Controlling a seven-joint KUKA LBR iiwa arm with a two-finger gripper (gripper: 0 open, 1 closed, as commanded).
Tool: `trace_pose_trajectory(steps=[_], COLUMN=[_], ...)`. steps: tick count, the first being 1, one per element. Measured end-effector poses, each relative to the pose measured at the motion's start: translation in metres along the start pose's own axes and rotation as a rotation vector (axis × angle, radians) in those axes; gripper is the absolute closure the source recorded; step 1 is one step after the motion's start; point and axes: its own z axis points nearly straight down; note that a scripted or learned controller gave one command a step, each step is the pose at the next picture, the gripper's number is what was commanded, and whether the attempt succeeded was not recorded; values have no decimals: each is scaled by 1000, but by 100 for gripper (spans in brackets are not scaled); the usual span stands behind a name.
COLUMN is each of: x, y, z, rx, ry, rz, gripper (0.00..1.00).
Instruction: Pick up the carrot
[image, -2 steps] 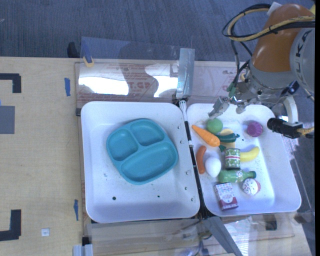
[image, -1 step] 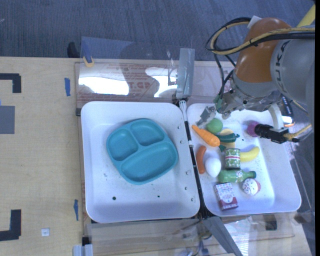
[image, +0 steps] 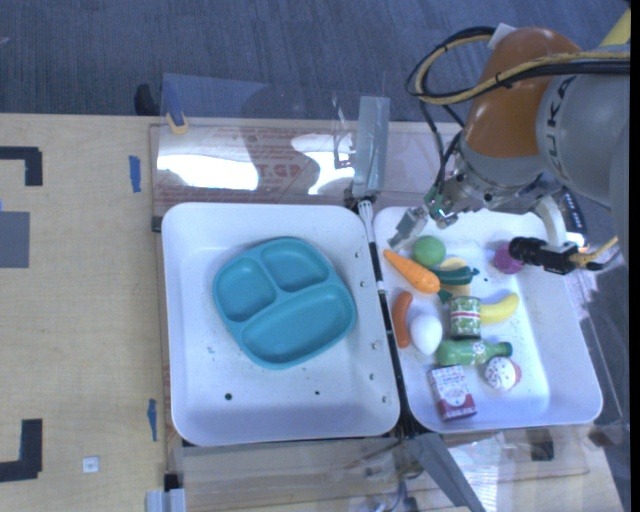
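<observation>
The carrot (image: 412, 270) is orange and tapered. It lies slantwise in the right bin (image: 560, 395) near its left wall, thin tip toward the upper left. My gripper (image: 417, 224) hangs just above the carrot's tip, at the bin's back left corner, beside a green ball (image: 428, 250). Its fingers stand open with nothing between them. The carrot rests on the bin floor, apart from the gripper.
The right bin also holds an orange sausage-like piece (image: 402, 318), a white egg (image: 426, 332), a small can (image: 463, 316), a banana (image: 500, 307), a green vegetable (image: 465, 350), a red box (image: 453, 390) and a purple item (image: 507, 258). A teal divided plate (image: 285, 300) lies in the left bin (image: 190, 380).
</observation>
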Motion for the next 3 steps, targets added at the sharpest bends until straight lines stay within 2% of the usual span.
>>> trace_pose_trajectory(steps=[1,2,3], x=[19,-21,-40], y=[-1,-20,-50], z=[0,0,96], rx=[2,1,-5], ry=[3,0,-4], rz=[-111,-224,-325], gripper=[0,0,0])
